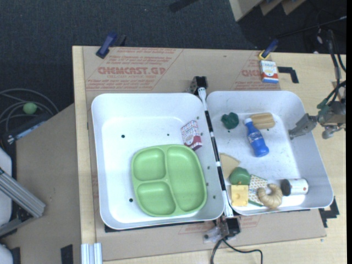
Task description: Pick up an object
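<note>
Grey two-finger gripper (304, 126) hangs over the right white bin's (308, 164) right edge, fingers parted, nothing between them | blue plastic bottle (256, 138) lies mid-bin beside a tan wooden block (263, 120) | green three-compartment plastic plate (168, 179) fills the left white bin's (110, 147) near side | red-and-white carton (191, 134) against its right wall

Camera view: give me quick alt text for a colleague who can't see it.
The gripper hovers at the right bin's right rim, holding nothing. That bin holds a blue bottle and small toys; the left bin holds a green divided plate.
</note>
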Tool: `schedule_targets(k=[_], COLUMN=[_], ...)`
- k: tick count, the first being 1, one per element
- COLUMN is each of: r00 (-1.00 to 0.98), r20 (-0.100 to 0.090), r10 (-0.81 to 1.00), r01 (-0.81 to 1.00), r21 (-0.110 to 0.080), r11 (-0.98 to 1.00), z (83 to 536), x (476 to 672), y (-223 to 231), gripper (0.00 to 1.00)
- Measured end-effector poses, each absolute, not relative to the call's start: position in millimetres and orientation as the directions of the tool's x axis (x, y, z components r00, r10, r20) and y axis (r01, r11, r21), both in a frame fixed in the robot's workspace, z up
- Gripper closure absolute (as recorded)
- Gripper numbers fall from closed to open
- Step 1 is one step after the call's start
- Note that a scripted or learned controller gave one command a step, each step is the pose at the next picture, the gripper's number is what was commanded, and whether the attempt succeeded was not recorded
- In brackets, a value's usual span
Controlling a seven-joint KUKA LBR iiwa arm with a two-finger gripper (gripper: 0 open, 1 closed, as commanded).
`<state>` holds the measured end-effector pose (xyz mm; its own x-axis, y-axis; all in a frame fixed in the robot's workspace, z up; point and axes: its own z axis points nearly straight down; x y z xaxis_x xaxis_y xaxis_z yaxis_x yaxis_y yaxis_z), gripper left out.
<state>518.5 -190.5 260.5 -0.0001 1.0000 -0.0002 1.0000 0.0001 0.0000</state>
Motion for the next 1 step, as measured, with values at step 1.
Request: schedule_targets(k=[1], r00=[-0.001], r20=[0.000], r10=[1.000], r01=[1.000], r21=[0.001], r11=[0.001], z=[218.8], x=[592.7], y=[-159.9], gripper=[0.00])
